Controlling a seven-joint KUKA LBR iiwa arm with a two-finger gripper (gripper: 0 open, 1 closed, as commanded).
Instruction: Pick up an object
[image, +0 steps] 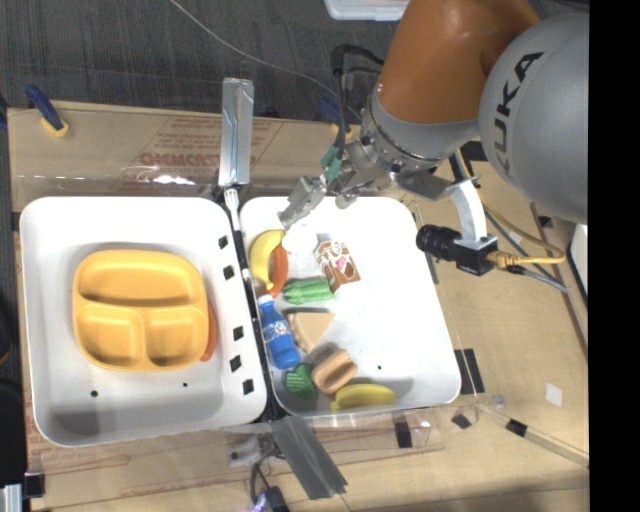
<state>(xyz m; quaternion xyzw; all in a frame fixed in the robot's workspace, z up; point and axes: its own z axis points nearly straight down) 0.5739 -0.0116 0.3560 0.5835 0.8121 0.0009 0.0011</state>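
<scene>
The right bin (420, 330) holds a loose pile along its left side. At the top lie a yellow banana (260, 250) and a red-orange piece (279, 266), with a green piece (307, 291) and a printed snack packet (338, 262) beside them. Below are a blue bottle (277, 335), a tan wedge (313, 327), a brown bread roll (333, 370), a small green item (297, 380) and a second yellow piece (363, 396). My gripper (295, 208) hangs above the bin's top left corner, just above the banana, and nothing is visibly held in it.
The left bin (60, 400) holds a yellow divided tray (140, 307). A metal divider bar (236, 130) rises between the bins at the back. A black cylinder on a white bracket (455, 245) sticks out over the right bin's right rim.
</scene>
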